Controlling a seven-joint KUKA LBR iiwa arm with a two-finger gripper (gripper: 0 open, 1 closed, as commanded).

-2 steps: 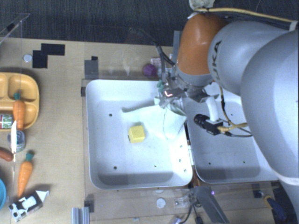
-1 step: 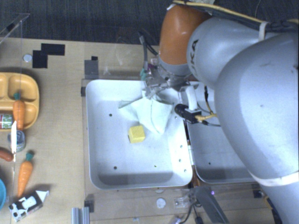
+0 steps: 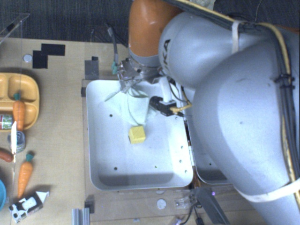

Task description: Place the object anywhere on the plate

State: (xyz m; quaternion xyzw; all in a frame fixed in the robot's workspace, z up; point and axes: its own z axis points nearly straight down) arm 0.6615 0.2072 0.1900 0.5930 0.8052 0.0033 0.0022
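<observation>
A small yellow block (image 3: 137,134) lies on the floor of the left white bin (image 3: 101,172), near its middle. My gripper (image 3: 125,81) hangs over the bin's far edge, below the orange band of the arm, up and slightly left of the block and apart from it. Nothing shows held in it. A yellow divided plate (image 3: 26,90) sits on the bench at the far left, outside the bins, with a carrot (image 3: 18,115) lying across its front part.
The big grey arm (image 3: 234,102) covers most of the right bin (image 3: 211,175). Left of the bins lie a second carrot (image 3: 24,173), a knife (image 3: 13,139), a can (image 3: 5,122) and a cow-patterned carton (image 3: 28,204).
</observation>
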